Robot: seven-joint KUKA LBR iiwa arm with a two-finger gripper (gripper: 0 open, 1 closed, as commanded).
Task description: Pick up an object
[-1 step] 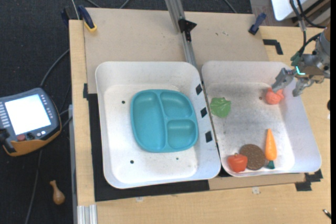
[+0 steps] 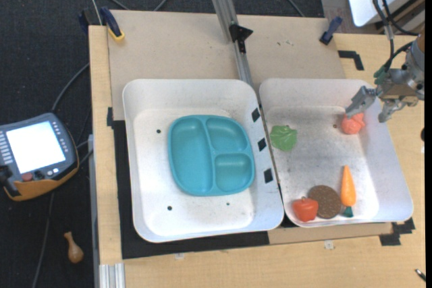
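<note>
The gripper [image 2: 373, 106] hung with fingers spread apart, just beside the pink object [image 2: 352, 123] in the right bin [image 2: 398, 175] (seemingly lined up for grasping).

Divided plate [image 2: 210, 153] in left bin [image 2: 145, 212] — food pieces in right bin [image 2: 398, 192] — gripper [image 2: 374, 104] above its far edge

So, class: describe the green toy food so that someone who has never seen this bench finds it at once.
Start at the right-hand white bin. Along its left wall, about level with the teal divided plate next door, lies a small leafy green toy vegetable. It sits alone and is the sole green piece; the others are orange, red or brown.
</note>
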